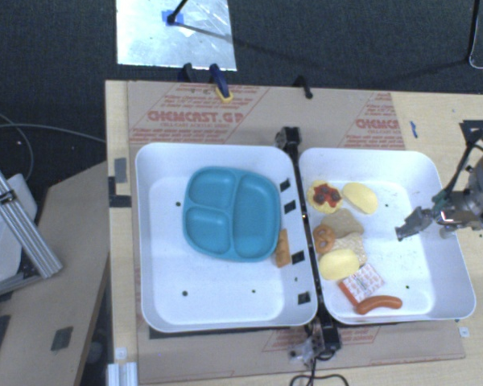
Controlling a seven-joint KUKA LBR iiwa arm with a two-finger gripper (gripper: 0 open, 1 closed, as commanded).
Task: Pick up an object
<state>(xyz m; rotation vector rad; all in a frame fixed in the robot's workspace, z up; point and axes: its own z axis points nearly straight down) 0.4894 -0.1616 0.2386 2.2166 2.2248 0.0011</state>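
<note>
Arm comes in from the right, gripper low over the right bin, near its right wall. Can't tell the state of the gripper at this angle. Nothing visibly in it.

Objects are all bunched on the left half of the right bin, well apart from the gripper:
- red-topped piece at the top, yellow oval just beside it on the right
- tan slab below those, small brown round thing touching its left edge
- yellow lump under the slab
- red-and-white packet below that, hot dog near the front wall

Left bin: blue divided plate roughly centred, small orange-brown piece just beside its lower right rim, close to the divider between the bins.
</note>
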